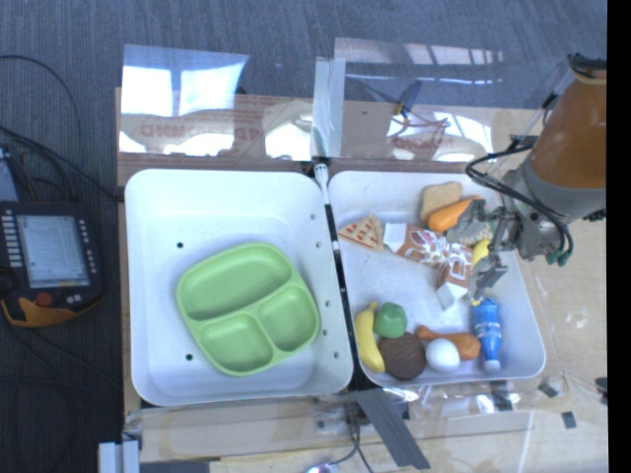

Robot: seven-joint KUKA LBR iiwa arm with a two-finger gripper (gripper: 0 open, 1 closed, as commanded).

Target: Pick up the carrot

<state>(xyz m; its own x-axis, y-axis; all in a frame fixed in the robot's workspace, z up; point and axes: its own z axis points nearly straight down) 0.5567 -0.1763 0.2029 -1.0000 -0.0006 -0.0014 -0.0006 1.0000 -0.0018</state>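
While the gripper [483, 246] hangs over the right bin [532, 358], can't tell if it's released or clenched. Carrot [452, 214] lies just left of it, near the bin's back, long axis slanting, tip toward lower left, beside bread [437, 196].

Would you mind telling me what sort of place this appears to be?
Most likely a robotics lab set up for pick-and-place tests: an industrial arm reaches over two white bins, toy food such as a carrot fills one, and a control pendant lies on the carpet.
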